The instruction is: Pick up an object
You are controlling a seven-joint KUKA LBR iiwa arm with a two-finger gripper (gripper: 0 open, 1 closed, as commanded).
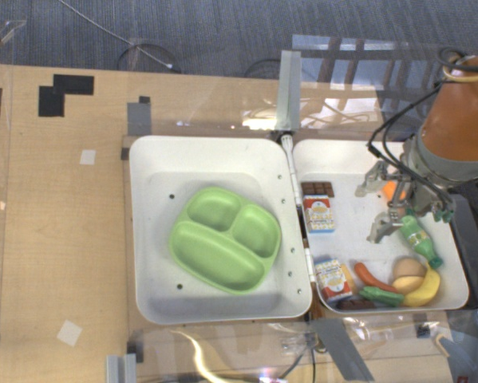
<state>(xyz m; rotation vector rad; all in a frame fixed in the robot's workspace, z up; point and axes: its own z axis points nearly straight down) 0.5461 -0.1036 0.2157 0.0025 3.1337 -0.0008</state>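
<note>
- Green three-compartment plate [225, 238] lying in left white bin [151, 214], tilted, alone on the bin floor.
- Right white bin [342, 166] holding loose items: chocolate bar [318, 189] and small carton [320, 214] near the dividing wall; second carton [333, 276] at the near edge.
- Near-right corner crowded: red sausage-shaped toy [369, 276], green pepper [380, 294], tan egg-shaped piece [408, 269], banana [427, 287], touching or overlapping.
- Green bottle [420, 238] lying slanted, just beside the fingers.
- Gripper [392, 207] low over the right bin, fingers spread apart, grasping nothing.
</note>
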